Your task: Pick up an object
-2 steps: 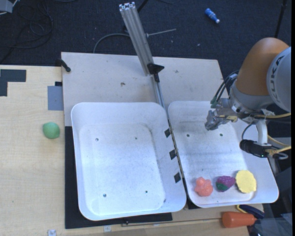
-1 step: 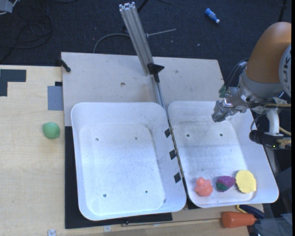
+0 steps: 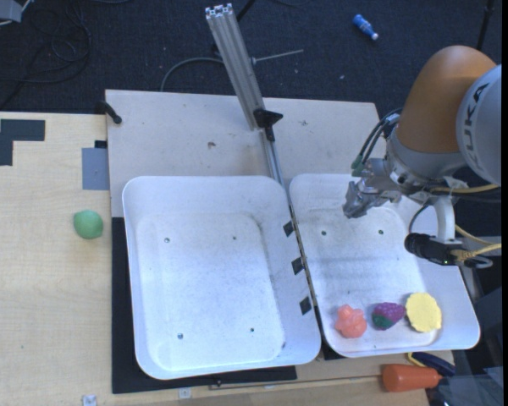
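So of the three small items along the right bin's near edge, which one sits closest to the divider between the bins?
The pink-orange lump. It is the leftmost of the row; the purple piece is in the middle and the yellow one lies farthest right.

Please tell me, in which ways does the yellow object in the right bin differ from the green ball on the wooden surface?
The yellow object looks flat and disc-like, while the green ball looks round. The yellow object lies in the right bin, near its front edge, close beside a purple object; the green ball sits alone on the wooden surface, left of both bins. The yellow object appears somewhat larger. Both are small and lie away from the gripper.
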You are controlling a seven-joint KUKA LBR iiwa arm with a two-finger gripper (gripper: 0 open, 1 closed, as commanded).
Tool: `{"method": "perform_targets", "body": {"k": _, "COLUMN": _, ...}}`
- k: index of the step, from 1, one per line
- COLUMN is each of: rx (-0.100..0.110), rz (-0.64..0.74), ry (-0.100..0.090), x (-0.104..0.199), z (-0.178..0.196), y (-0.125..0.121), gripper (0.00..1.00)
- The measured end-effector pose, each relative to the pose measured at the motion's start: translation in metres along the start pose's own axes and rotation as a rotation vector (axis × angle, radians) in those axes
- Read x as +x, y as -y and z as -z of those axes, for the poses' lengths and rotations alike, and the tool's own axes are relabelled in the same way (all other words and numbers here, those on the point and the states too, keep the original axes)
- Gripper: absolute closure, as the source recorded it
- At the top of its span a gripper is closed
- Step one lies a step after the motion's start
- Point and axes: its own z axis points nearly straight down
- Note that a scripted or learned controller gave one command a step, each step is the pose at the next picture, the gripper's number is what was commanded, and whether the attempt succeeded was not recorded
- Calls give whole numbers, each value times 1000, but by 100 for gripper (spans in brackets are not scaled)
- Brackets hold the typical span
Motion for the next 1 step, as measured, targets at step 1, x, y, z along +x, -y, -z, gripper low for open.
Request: {"method": "perform_targets", "body": {"k": 1, "rx": 1, "rz": 1, "ry": 0, "x": 55, "z": -8, "y": 9, "gripper": 100}}
